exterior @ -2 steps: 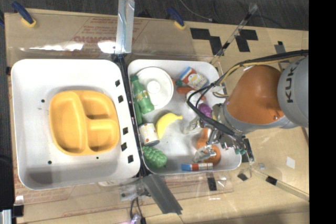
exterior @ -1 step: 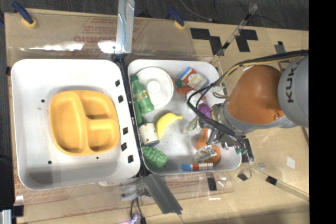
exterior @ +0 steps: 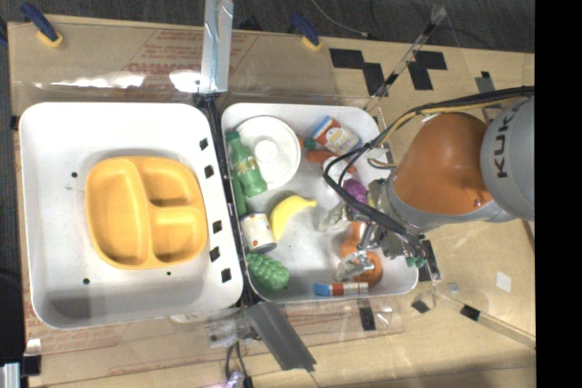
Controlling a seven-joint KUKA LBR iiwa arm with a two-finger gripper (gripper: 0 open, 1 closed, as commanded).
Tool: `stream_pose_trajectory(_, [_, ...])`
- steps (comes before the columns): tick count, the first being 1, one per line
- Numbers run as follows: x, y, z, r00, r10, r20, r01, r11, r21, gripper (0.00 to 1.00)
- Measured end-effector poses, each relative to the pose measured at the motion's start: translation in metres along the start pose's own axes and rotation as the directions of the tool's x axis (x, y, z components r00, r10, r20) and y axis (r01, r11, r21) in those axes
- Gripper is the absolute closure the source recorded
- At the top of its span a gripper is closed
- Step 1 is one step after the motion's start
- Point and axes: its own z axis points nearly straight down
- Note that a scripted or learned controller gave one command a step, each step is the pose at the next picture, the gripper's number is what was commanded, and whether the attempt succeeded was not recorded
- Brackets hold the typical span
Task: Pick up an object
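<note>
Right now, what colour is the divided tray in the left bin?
Yellow; the divided tray shows clearly in the camera view.

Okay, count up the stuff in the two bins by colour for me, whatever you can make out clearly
Yellow: 2, the divided tray and the banana
Green: 2, the bottle and the bumpy green toy
White: 1, the bowl
Purple: 1, a small piece
Total: 6, leaving out the mixed-colour items by the gripper.
</note>
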Motion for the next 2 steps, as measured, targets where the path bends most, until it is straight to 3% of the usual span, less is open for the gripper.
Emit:
stream_pose_trajectory(1, [-0.002,0.0,-0.011,1.0,-0.004,0.007,0.004,1.0,0.002,1.0])
stream_pose_trajectory(2, [-0.06,0.015,-0.184,0.997,0.082,0.005,-0.082,0.997,0.004,1.0])
